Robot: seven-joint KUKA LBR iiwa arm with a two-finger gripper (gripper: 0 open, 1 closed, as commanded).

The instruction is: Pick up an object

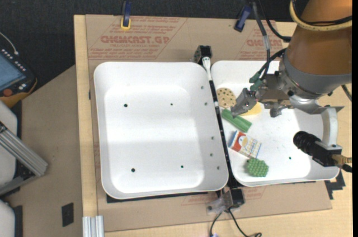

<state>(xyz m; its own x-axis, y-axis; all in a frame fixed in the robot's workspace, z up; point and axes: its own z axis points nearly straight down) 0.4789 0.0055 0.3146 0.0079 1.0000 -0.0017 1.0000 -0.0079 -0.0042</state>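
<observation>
– Now, where does the end effector (246,104) stand?

– You will find it low over the left half of the right bin (291,173), just above the upper end of a green stick-shaped piece (235,120) and beside a yellow piece (256,111). Whether it is open or closed cannot be determined from this view, and nothing is visibly clamped in it. Treat the pick as not yet made.

– Which object should I count as the target?

– Take the green stick-shaped piece as the likeliest, since it lies nearest. It rests flat on the bin floor, slanting toward the wall shared with the left bin (151,135).

– How will it handle?

– Expect a light, probably plastic toy: stiff and somewhat smooth. Grip it across its narrow width near the middle. An end grip would likely let it swing or slip.

– And the arm (321,34)?

– It reaches in from the right, orange band high over the bin's far corner, with the wrist angled down and leftward.

– What else is near?

– A round tan disc (225,96) lies just beyond the target. A printed packet (246,145) lies just nearer you, then a green knobbly piece (257,167). Both bins sit on the counter (168,34).
</observation>
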